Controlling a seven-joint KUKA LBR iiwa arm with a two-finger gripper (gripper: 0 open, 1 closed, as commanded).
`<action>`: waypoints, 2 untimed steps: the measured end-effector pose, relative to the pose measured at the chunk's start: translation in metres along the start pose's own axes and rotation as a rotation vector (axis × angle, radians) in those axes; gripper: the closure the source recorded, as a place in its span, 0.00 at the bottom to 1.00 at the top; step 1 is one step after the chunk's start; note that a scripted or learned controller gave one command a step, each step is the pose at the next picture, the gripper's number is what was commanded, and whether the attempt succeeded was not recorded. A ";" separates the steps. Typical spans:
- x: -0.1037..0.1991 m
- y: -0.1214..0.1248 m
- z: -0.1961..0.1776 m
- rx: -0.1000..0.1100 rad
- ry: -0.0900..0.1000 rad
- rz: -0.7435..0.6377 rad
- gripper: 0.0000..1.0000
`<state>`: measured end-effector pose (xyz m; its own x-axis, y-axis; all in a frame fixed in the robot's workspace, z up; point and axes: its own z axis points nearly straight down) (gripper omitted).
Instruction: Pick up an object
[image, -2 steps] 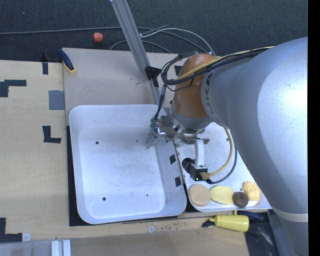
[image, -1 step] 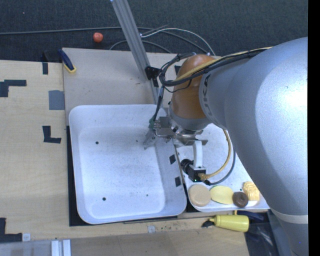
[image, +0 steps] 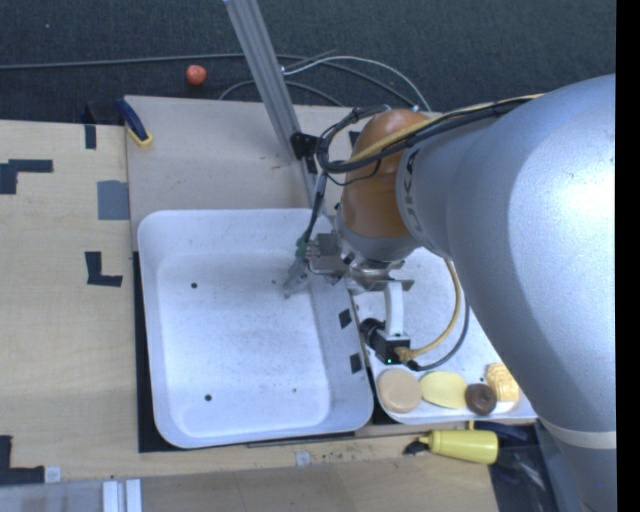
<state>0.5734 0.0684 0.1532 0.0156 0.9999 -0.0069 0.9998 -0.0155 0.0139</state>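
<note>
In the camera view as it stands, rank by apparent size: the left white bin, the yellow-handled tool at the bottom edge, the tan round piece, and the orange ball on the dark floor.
1. Left white bin, by far the largest.
2. Yellow-handled tool.
3. Tan round piece.
4. Orange ball, smallest, though it lies farther from the camera, so its true size is unsure.

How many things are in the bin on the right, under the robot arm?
3 that I can see, in a row at the near edge of the right bin: a tan disc, a yellow oval and a dark brown round piece. The arm may hide more.
</note>
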 end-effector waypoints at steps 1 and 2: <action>0.003 -0.001 0.001 0.001 0.000 -0.001 1.00; 0.005 -0.001 0.001 0.002 0.000 -0.002 1.00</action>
<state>0.5729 0.0734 0.1521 0.0133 0.9999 -0.0065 0.9998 -0.0132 0.0122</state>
